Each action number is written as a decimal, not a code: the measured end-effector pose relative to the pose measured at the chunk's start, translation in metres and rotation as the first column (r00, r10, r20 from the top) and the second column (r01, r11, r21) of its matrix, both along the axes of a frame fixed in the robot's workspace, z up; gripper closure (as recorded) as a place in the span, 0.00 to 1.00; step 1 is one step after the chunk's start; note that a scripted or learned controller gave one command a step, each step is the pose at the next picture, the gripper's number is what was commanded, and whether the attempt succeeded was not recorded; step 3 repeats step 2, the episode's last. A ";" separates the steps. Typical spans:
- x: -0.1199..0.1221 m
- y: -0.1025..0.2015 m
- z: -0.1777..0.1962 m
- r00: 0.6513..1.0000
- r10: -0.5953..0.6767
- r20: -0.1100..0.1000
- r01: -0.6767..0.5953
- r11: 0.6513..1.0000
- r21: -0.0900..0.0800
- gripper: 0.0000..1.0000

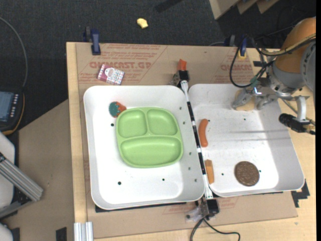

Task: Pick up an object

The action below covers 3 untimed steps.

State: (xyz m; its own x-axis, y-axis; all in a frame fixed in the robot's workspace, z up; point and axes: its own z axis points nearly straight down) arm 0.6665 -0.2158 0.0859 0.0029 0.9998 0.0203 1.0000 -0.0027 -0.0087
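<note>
White right bin [281, 149], fingers [249, 100] at far edge, open floor mid-bin

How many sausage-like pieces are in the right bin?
2. One orange-red sausage lies by the bin's left wall, about midway along it. A shorter orange piece lies nearer the front, left of the brown round cookie. Nothing seems hidden.

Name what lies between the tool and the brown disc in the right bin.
Nothing: in the camera view, bare white bin floor separates the tool from the disc.
</note>
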 end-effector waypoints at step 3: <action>0.001 0.027 0.010 1.000 0.004 0.012 -0.004 1.000 -0.022 1.00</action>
